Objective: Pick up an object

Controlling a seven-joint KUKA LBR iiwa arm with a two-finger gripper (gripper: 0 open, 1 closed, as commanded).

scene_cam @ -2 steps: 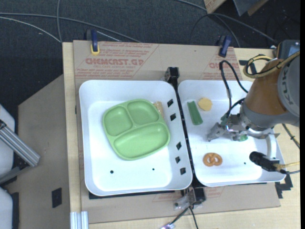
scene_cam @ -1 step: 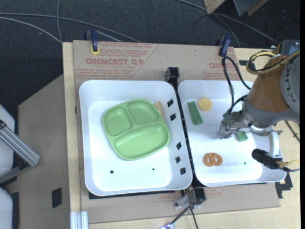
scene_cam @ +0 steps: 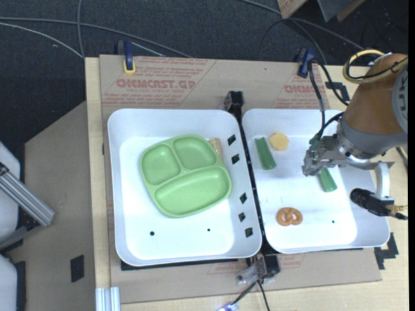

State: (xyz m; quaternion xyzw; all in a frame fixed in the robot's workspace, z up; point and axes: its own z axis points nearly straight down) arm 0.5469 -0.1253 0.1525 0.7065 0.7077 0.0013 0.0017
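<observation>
Red print reading "CHEMCAST GP" stands on the brown board [scene_cam: 162,76] under the bins, in the upper middle of the frame. A second red print, partly hidden, shows upper right and cannot be read in full.

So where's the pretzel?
The pretzel lies in the right bin, near its front edge, below the two green sticks and the tool.
</observation>
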